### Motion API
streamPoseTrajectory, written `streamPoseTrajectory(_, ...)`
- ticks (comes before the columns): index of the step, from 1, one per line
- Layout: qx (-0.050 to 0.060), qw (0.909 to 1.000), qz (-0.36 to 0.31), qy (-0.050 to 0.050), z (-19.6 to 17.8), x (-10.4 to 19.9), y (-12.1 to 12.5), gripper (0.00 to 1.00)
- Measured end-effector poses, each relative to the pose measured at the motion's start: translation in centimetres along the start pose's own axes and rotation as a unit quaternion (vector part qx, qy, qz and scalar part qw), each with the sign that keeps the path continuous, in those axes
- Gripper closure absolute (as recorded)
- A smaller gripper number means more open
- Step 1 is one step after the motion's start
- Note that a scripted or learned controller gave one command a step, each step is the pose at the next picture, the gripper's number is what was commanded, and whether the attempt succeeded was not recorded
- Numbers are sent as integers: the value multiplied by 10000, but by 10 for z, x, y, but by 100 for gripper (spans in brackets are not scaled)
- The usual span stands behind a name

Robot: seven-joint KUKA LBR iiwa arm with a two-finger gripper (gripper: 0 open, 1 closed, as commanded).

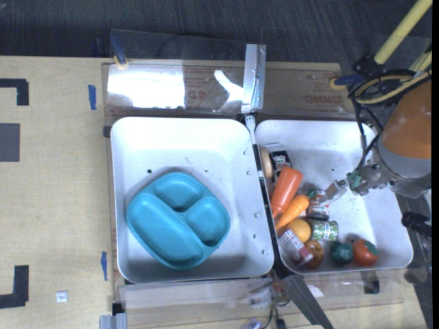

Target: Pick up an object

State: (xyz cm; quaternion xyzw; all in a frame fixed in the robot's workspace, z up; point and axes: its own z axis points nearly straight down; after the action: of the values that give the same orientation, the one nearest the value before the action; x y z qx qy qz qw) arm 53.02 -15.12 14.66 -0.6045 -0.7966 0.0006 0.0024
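Along the near rim of the right bin (398,256) a crowded row of small things lies closest: a red tomato-like piece (365,252), a dark green round piece (341,253), a small can with a green label (324,230), a reddish-brown packet (306,252) and a yellow lemon-like piece (300,232). They touch or nearly touch, and the row sits just beside the bin's near wall, leaving little room there. Against the left wall, by the divider between the bins, a small carrot (292,212) leans on a larger orange carrot (285,187), with a dark-labelled item (280,160) beyond them near the far-left corner. The right and far stretches of this bin's floor are bare white, the widest open room on that side.

In the left bin (137,142) a blue divided plate (178,219) rests toward the near-left, close to the near wall; bare floor lies around its far and right sides.

The gripper (337,189) reaches in from the right, low over the right bin's middle, just beyond the can and right of the carrots. Whether the jaws are spread or closed cannot be told, and nothing is visibly between them. The grey arm (401,153) with its orange band overhangs the bin's right edge.

Farther off, the pale tabletop (48,184) extends left, with a clear taped panel (185,81) behind the bins.
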Motion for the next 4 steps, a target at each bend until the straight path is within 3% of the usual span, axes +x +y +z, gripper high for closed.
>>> streamPoseTrajectory(1,-48,9916,-1291,-36,59,32,-10,0)
streamPoseTrajectory(2,-42,9933,-1157,-40,16,8,-27,0)
streamPoseTrajectory(3,-34,9980,634,-16,60,13,-24,0)
streamPoseTrajectory(4,-42,9997,260,-9,60,-51,-6,0)
